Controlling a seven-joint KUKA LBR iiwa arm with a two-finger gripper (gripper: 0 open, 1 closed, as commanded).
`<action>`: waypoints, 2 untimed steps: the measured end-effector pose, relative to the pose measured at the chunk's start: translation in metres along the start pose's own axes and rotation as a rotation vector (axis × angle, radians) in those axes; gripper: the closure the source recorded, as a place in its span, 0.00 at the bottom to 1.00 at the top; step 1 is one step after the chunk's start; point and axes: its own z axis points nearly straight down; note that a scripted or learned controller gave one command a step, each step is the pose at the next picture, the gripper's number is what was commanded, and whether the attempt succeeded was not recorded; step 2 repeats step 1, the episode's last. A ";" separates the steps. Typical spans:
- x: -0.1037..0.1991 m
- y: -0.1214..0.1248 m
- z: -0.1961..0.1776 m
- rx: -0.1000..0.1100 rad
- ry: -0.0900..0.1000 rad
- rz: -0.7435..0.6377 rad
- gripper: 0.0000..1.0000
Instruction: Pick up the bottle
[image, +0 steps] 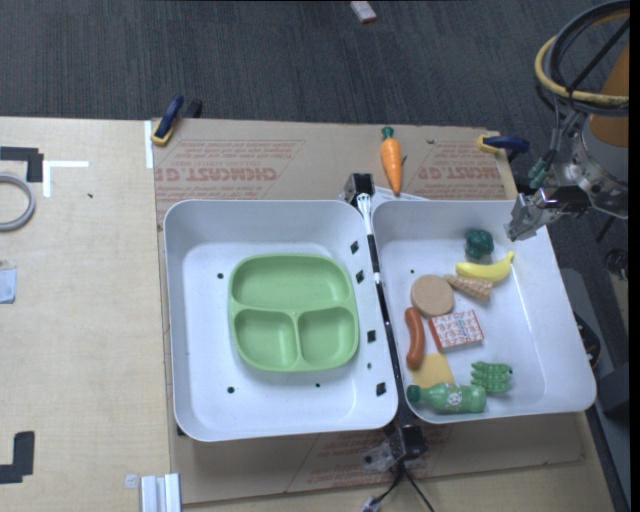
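Note:
The green bottle (448, 399) lies on its side in the near left corner of the right bin (560, 300), its label facing up. It touches a yellow wedge (434, 371) and sits beside a small green bumpy toy (492, 376). My gripper (523, 220) hangs over the far right corner of that bin, well away from the bottle, with nothing seen in it.
The right bin also holds a banana (486, 268), a cone (470, 288), a brown disc (432, 294), a red sausage (414, 338), a red-and-white box (456, 328) and a dark green piece (479, 241). A green divided plate (295, 312) lies in the left bin (190, 330). A carrot (390, 160) rests behind the bins.

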 end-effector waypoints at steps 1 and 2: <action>-0.063 -0.053 0.052 0.000 0.000 0.018 1.00; -0.063 -0.053 0.052 0.000 0.000 0.018 1.00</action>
